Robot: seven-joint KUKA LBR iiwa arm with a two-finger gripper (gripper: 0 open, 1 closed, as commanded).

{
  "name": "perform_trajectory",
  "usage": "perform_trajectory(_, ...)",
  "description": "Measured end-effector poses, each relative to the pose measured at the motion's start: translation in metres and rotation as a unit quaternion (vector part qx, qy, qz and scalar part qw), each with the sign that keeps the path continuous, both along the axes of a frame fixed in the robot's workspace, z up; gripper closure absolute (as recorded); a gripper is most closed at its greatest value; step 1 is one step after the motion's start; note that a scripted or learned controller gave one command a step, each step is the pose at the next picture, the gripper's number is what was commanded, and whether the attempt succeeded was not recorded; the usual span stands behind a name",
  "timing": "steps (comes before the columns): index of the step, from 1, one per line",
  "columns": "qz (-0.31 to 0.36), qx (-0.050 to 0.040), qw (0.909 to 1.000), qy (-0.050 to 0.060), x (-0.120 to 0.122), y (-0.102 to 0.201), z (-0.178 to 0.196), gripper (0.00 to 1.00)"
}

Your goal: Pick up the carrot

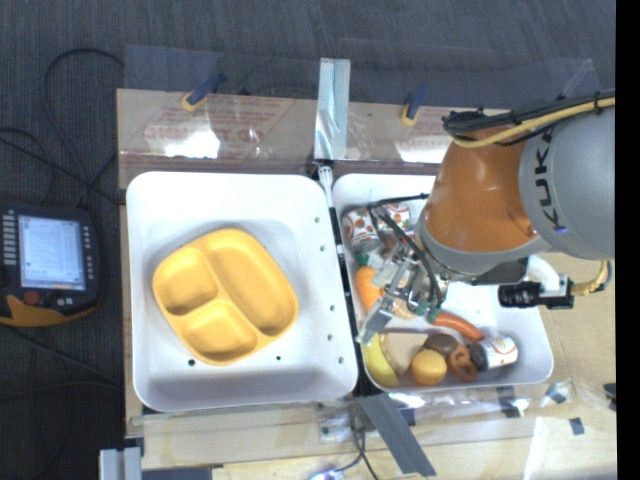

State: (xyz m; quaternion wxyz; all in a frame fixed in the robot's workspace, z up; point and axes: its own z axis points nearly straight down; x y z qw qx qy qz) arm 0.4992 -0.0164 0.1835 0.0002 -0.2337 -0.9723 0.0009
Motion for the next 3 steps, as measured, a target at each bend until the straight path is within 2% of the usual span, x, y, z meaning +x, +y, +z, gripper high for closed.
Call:
perform_trajectory(1,0.022,0.0001,0.9998,0.0,0.026,0.019,0.0,0.0)
perform_trajectory(2,-0.025,0.0005,0.9997,0.0,-0.016,-0.016,0.0,0.0)
perform_trajectory(3,-0.008,0.0007,1.0,-0.001,0.035,-0.014,0.0,0.0)
